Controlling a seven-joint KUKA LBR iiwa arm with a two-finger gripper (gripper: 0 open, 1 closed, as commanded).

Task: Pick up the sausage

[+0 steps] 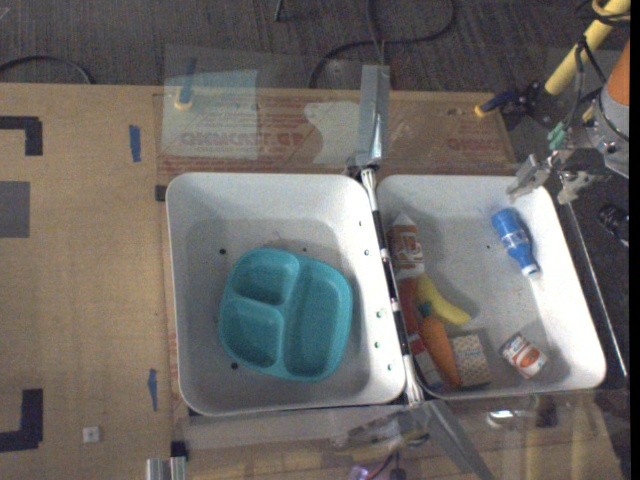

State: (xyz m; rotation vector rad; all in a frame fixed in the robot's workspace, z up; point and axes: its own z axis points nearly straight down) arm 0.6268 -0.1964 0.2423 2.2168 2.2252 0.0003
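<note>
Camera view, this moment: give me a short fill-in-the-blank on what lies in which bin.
1. The teal divided plate lies in the ____ bin.
2. The blue bottle lies in the ____ bin.
3. The yellow banana lies just above the ____ carrot.

Missing words: left; right; orange

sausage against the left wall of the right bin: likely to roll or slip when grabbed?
The sausage looks rounded and narrow, so it may roll or squirt out of a pinch. It lies along the divider wall of the right bin, beside the banana and carrot, so there is probably little finger clearance. Its surface looks smooth, possibly slippery.
</note>
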